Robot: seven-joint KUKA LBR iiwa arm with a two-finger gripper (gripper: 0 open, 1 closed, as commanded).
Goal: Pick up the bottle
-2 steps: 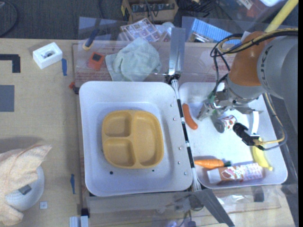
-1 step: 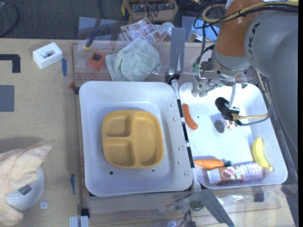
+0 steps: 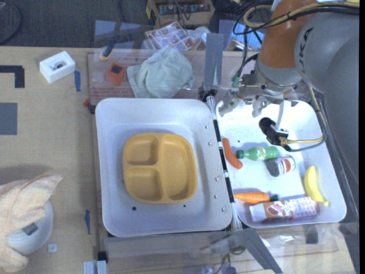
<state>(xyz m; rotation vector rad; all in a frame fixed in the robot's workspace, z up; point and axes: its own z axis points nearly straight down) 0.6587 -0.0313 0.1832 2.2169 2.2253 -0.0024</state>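
Observation:
A small green bottle (image 3: 260, 153) with a white cap lies on its side in the middle of the right bin (image 3: 328, 210), cap pointing left. My gripper (image 3: 251, 100) hangs over the far left part of that bin, below the orange-banded wrist. It is apart from the bottle, which lies nearer the camera than the gripper. Nothing shows in the gripper's grasp.
Around the bottle lie an orange sausage (image 3: 232, 153), a small can (image 3: 283, 166), a banana (image 3: 314, 185), a carrot (image 3: 251, 197) and a long packet (image 3: 285, 209). The left bin (image 3: 108, 119) holds a yellow divided plate (image 3: 160, 167). Cloth and clutter sit behind the bins.

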